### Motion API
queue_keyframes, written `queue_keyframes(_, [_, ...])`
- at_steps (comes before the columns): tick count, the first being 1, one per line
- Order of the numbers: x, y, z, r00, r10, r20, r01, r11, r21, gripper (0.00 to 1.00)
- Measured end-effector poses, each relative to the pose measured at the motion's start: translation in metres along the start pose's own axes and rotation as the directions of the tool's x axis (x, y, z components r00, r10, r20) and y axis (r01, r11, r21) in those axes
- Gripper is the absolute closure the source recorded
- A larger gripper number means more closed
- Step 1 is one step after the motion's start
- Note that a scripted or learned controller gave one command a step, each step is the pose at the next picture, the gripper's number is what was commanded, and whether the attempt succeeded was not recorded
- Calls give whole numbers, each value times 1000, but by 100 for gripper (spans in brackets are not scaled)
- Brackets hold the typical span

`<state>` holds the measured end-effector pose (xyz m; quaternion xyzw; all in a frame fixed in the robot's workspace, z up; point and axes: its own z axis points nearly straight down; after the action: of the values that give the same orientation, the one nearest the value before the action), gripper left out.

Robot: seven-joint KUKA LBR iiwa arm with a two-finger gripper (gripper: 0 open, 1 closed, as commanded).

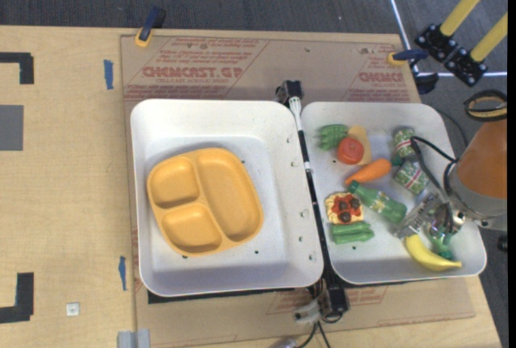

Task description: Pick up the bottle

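The bottle (377, 203) is green and lies on its side near the middle of the right bin (379, 269), its cap end pointing up-left toward a carrot (369, 171). My gripper (434, 221) is low in the same bin, just right of the bottle's base and above a banana (431, 255). It is beside the bottle rather than around it. The orange-banded wrist (488, 167) hangs over the bin's right edge and hides what lies under it.
Crowding the right bin are a tomato (350, 150), a green vegetable (330, 134), two small cans (409, 176), a yellow slice with red toppings (344, 207) and a green pod (351, 234). In the left bin (153, 258) lies a yellow divided plate (205, 199).
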<state>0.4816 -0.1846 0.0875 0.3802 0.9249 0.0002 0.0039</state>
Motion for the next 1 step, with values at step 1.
queue_keyframes(1, [1,0,1,1000,-1,-3,1,1000,1,0])
